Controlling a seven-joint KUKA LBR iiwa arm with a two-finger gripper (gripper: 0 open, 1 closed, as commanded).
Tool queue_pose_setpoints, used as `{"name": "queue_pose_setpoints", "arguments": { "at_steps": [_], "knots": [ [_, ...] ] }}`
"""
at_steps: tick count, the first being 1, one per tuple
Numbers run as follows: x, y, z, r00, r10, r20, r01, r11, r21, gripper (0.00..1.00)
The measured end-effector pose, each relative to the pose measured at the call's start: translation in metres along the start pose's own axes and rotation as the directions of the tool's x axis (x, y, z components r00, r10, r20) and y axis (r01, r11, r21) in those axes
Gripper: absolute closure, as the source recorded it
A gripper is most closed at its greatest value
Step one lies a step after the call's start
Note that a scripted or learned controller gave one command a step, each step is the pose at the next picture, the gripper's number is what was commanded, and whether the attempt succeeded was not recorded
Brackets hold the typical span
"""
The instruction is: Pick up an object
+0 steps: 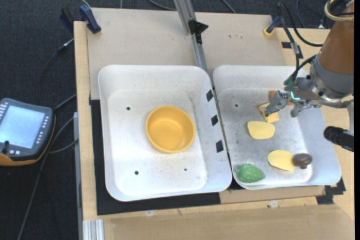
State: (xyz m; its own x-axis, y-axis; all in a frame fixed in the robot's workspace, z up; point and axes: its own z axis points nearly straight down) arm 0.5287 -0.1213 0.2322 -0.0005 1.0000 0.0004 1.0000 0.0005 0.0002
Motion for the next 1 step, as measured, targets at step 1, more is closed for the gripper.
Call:
{"name": "queue_pose_setpoints", "arguments": {
  "at_steps": [1],
  "knots": [
    [0.0, 0.0, 0.0001, 1.0, 0.0, 0.0, 0.0, 1.0, 0.0, 0.0]
  ]
}}
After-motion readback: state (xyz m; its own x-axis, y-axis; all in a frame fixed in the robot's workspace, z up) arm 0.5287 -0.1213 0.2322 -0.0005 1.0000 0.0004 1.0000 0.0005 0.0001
